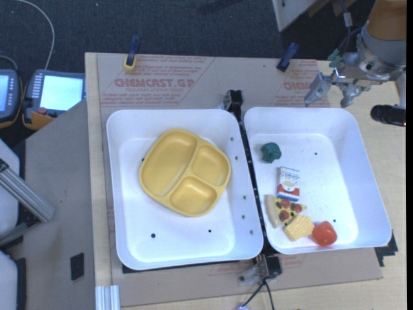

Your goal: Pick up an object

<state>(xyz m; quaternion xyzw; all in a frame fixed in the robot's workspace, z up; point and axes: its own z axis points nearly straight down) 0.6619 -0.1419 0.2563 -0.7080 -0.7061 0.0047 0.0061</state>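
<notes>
Claw: spread, holding nothing, above right bin's far rim; I'd drop it squarely over the lone green piece, clear of the clustered toys.

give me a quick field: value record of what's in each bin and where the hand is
left bin: yellow divided plate
right bin: green toy, small carton, pizza slice, cheese wedge, red tomato
hand: above the right bin's far rim, open, holding nothing
</notes>
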